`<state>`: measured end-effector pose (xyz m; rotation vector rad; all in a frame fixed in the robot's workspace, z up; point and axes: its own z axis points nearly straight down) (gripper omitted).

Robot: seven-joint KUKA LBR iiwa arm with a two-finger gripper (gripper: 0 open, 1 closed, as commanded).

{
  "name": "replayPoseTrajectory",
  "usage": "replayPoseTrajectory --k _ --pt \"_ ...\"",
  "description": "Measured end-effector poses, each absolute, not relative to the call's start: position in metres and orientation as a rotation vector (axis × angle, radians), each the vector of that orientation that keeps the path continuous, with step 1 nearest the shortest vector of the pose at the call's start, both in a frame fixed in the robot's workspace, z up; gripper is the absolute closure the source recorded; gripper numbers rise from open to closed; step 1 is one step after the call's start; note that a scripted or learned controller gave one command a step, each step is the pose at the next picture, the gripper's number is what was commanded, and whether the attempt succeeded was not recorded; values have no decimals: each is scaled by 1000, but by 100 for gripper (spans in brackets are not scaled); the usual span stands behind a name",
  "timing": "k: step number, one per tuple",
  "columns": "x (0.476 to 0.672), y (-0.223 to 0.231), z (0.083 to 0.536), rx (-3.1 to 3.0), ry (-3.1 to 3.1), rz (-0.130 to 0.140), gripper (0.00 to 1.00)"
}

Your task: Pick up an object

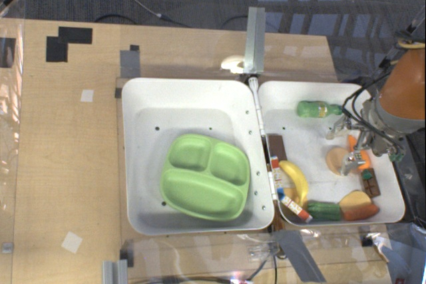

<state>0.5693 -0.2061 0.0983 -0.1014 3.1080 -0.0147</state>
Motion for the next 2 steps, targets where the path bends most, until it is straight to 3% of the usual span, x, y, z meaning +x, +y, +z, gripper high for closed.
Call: replayPoseTrajectory --k 2 --pt "578 -209 97 39 3119 -12 0"
